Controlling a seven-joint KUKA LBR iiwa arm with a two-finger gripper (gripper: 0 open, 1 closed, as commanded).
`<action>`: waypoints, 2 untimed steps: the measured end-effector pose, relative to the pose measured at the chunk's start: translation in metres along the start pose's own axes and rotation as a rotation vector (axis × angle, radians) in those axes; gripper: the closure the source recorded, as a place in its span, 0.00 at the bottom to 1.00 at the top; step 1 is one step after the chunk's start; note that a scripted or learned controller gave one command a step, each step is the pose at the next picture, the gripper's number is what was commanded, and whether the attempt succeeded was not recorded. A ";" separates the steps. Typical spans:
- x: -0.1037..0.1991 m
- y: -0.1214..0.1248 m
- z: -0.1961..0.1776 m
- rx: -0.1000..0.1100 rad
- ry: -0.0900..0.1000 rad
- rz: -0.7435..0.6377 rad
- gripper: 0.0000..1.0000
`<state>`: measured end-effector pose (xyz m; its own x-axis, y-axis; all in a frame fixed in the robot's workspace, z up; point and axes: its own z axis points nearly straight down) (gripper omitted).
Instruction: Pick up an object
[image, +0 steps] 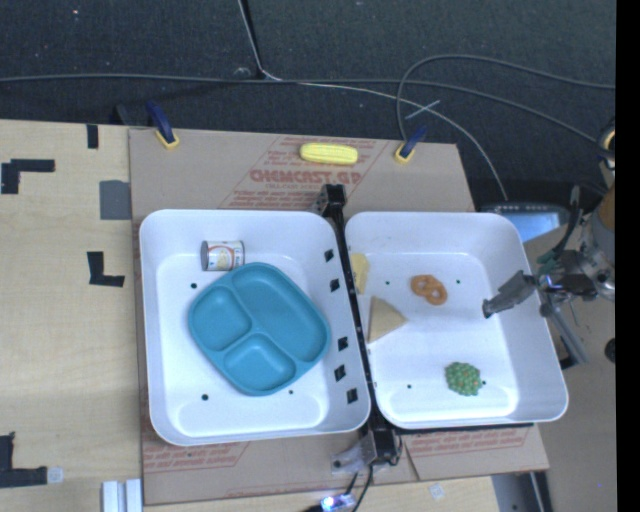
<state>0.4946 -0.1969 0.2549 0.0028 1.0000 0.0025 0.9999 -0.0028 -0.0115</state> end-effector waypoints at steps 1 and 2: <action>0.000 0.002 -0.005 -0.010 -0.003 -0.004 0.00; 0.006 -0.006 0.052 -0.005 -0.001 -0.003 0.00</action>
<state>0.4876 -0.1911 0.2029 -0.0003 1.0000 0.0014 1.0000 0.0003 -0.0062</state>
